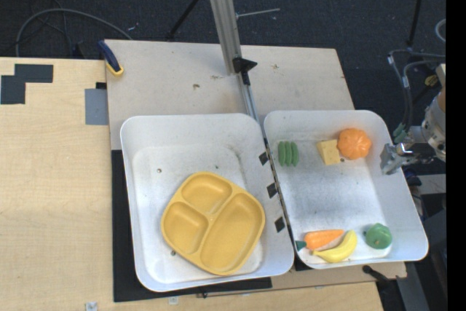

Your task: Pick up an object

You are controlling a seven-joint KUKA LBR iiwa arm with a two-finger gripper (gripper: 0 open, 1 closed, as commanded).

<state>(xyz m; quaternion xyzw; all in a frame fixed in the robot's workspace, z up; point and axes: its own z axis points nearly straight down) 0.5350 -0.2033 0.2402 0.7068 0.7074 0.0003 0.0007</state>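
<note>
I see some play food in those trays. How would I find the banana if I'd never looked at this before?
Look at the right-hand shallow white bin, then down to its near edge. The small curved yellow toy banana lies there, against an orange toy carrot and left of a round green toy. It is that bin's only curved yellow piece.

Gripper (pixel 394 156) hovers at the view's right side.

The desk (pixel 291 73) bears two shallow white bins side by side. The left bin (pixel 145 156) touches the right bin (pixel 328 189).
</note>
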